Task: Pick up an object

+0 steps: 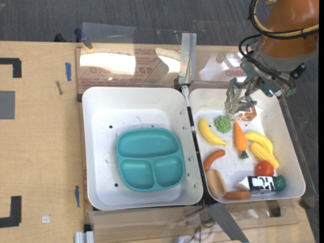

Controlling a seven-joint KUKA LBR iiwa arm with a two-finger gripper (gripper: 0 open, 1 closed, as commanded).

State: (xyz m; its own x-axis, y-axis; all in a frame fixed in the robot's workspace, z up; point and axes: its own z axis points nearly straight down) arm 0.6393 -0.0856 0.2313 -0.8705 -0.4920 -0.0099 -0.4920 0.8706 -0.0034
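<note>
A teal tray (149, 158) lies in a white bin (96, 135); yellow banana (208, 131), orange carrot (240, 138).

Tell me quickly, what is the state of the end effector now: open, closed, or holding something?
End effector: cannot be told; it hangs over the back of the right bin, above the broccoli, with nothing visibly held.
</note>
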